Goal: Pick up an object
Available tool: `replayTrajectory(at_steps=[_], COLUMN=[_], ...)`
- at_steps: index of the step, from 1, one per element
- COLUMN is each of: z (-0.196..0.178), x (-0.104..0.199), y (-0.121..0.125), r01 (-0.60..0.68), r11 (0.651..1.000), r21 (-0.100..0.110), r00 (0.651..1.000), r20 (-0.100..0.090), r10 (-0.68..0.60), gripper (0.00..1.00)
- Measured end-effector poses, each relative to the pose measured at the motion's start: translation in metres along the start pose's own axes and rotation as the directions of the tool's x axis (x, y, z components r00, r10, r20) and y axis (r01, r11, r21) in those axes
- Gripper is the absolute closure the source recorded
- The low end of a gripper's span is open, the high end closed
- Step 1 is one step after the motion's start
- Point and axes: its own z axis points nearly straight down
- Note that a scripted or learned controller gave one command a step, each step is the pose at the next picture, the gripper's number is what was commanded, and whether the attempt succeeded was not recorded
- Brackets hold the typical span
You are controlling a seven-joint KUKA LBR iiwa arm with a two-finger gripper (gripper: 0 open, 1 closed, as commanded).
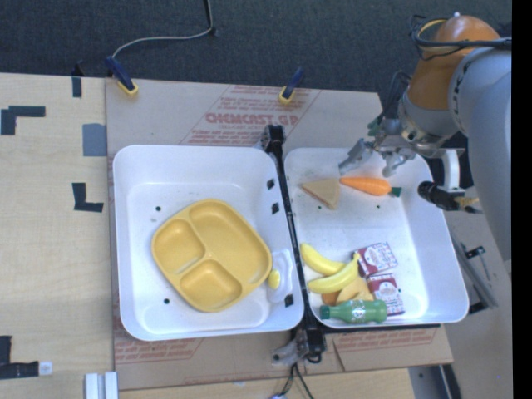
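My gripper (373, 158) hangs over the far end of the right bin (432, 248), its two fingers spread apart with nothing between them. Just below it lies an orange carrot (366, 186) with a green tip, on the bin floor. A tan bread wedge (322, 192) rests to the carrot's left. Nearer the front lie two yellow bananas (321, 261), two red cartons (376, 258) and a green bottle (356, 311).
The left bin (137, 189) holds a yellow divided plate (212, 254) and a small yellow piece (274, 278) by the divider. A black clamp (273, 136) sits where the bins meet at the back. Blue-and-yellow clips (122, 76) pin the cardboard underlay.
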Motion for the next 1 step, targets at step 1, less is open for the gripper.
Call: replayTrajectory(at_steps=[1], z=[-0.0168], x=[0.0477], y=[-0.0254], r01=[-0.001], r11=[1.000], r21=[-0.001], r00=[1.000], r20=[0.000], r10=[0.001], gripper=[0.00])
